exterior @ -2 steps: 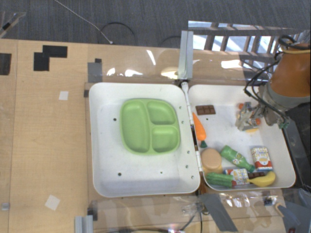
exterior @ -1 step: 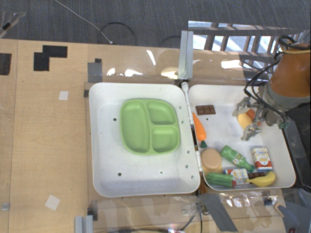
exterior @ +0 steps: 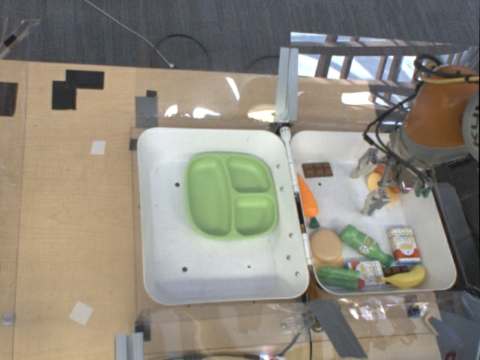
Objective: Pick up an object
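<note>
Two white bins sit side by side on the counter [exterior: 67, 223]; the left bin [exterior: 161, 276] carries a green divided plate [exterior: 229, 195], and the right bin [exterior: 442, 265] holds the clutter the task draws from. At the upper right of the frame the arm [exterior: 442, 111] reaches down into the right bin, and its tool [exterior: 373, 183] hangs over the bin's upper middle with its two fingers spread apart, nothing visibly pinched between them. A small yellow-orange object [exterior: 375, 178] lies right at the fingers, partly hidden, so I cannot tell what it is or whether it is touched. Judging from this, that piece is the likeliest target: it lies just beneath the tool. A chocolate bar [exterior: 316, 170] lies to the left of the tool. The carrot [exterior: 307, 195] runs lengthwise along the bin's left wall, and the remaining toys crowd the lower edge, among them a green bottle [exterior: 364, 243], a small carton [exterior: 403, 244] and a banana [exterior: 405, 277], well apart from the tool.
</note>
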`<state>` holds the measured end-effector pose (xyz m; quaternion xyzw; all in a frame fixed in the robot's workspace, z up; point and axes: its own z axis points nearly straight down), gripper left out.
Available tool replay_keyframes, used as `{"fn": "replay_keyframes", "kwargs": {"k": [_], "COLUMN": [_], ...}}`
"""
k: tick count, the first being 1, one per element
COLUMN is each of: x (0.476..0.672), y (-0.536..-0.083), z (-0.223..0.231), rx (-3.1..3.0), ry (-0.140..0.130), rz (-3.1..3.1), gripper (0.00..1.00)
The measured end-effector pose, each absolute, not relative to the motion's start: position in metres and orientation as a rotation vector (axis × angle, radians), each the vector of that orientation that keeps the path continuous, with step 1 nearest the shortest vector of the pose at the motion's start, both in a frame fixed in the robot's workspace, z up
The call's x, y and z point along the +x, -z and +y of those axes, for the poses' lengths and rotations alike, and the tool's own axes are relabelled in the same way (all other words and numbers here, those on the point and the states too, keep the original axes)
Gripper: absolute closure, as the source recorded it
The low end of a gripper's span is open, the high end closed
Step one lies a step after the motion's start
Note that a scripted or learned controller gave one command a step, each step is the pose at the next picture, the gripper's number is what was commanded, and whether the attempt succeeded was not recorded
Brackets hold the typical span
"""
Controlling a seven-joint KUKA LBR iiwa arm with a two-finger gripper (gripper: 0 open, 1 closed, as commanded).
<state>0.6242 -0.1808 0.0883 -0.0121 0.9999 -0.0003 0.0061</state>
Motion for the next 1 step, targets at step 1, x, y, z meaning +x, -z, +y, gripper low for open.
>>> {"fn": "replay_keyframes", "kwargs": {"k": [1], "x": [0.6248], "y": [-0.0891], "z": [-0.1950], "rx": [0.004], "ry": [0.002], "rz": [3.128], "gripper": [0.00]}}
